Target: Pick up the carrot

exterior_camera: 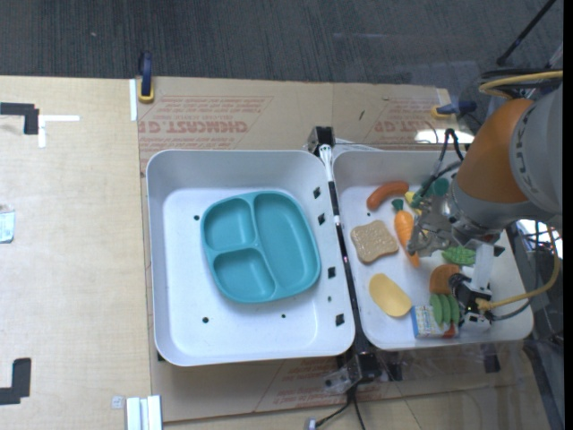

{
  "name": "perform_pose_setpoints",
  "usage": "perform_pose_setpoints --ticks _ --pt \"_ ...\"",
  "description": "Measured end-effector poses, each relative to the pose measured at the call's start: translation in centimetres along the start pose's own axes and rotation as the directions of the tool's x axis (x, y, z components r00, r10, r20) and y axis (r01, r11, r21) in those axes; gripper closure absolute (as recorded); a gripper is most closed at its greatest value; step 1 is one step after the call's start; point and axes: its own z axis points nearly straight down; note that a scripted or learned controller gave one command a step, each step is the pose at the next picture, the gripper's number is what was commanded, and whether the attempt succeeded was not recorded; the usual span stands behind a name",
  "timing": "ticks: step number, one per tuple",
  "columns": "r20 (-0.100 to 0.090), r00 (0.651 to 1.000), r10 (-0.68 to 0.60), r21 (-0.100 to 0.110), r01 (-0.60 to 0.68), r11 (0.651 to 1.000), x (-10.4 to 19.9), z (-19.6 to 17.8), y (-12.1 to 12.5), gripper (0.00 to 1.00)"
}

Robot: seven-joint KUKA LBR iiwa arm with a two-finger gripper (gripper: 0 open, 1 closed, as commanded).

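Observation:
The carrot (405, 230) is orange with a small green top and lies in the right bin (510, 325), between a bread slice and the arm. My gripper (425, 238) hangs low over the right bin, right beside the carrot's right edge and seemingly touching it. The wrist and the grey and orange arm (501, 164) cover the gripper from above. The lower tip of the carrot pokes out at the gripper's left side.
Around the carrot lie a sausage (387, 193), a bread slice (374, 240), a yellow chip (390, 295), green leafy pieces (459, 255), an orange piece (442, 279), a pea pod (443, 310) and a small box (428, 324). A teal divided plate (260, 246) sits in the left bin (170, 321).

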Motion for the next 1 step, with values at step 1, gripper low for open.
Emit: perform_pose_setpoints --ticks 1 --pt "0.000 0.998 0.060 0.001 -0.060 0.998 3.84 -7.97 -8.45 1.00"
